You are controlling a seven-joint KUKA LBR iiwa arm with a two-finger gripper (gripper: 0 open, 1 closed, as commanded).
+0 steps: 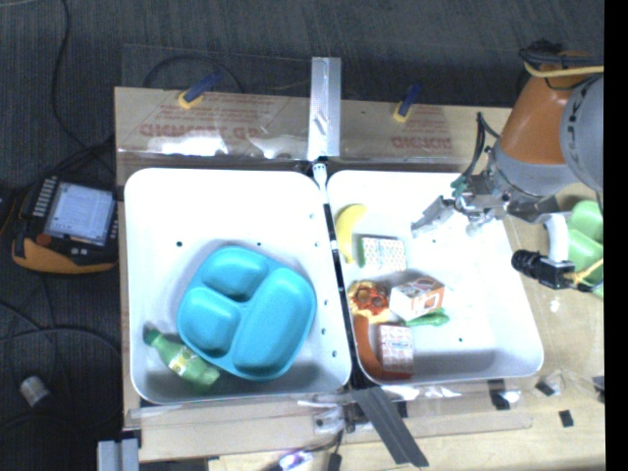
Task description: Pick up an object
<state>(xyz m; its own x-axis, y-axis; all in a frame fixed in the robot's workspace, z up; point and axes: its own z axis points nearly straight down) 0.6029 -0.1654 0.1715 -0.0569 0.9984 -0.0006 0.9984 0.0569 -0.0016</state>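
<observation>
My gripper (452, 221) hangs over the back right part of the right bin (491, 307). Its fingers are spread open with nothing between them. Left of it and lower in the bin lie a yellow banana (349, 222), a pale green patterned box (382, 253), a small white and orange carton (416, 297), a red and yellow packet (365, 296) and a brown-red pack (392, 349). All of these lie apart from the gripper, in the left half of that bin.
The left bin (157, 214) holds a blue divided plate (247, 309) and a green bottle (181, 357) at its front left corner. A metal divider post (325, 106) stands behind the bins. A green object (589, 229) sits outside the right bin's right wall.
</observation>
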